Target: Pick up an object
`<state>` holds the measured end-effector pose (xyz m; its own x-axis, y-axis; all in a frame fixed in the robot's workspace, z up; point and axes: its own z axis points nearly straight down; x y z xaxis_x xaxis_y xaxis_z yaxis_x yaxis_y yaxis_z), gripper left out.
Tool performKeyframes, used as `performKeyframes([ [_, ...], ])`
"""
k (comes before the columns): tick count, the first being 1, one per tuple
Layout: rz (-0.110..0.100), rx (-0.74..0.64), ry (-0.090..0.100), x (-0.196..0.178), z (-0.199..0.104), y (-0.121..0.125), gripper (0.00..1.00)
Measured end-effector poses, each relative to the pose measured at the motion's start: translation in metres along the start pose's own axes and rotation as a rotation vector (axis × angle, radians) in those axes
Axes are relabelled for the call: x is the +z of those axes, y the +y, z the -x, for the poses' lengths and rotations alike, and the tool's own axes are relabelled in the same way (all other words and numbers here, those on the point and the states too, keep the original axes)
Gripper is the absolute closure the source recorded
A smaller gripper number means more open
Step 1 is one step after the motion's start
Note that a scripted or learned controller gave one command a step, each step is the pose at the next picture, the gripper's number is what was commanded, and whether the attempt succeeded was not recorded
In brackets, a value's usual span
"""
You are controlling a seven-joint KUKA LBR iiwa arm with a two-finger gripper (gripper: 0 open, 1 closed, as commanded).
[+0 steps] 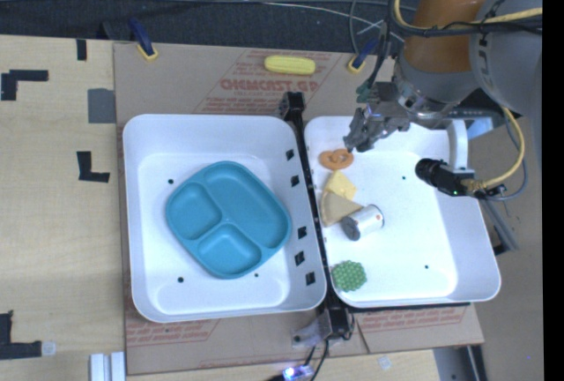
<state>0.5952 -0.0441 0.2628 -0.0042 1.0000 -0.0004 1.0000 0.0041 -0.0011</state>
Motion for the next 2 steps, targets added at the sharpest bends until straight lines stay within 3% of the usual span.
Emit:
performKeyframes([
  [1, -0.002, -0.002, 0.001, 0.009, -0.054, -0.012, 1.00],
  [2, -0.001, 0.000, 0.000, 0.008, -0.102, -0.009, 1.00],
])
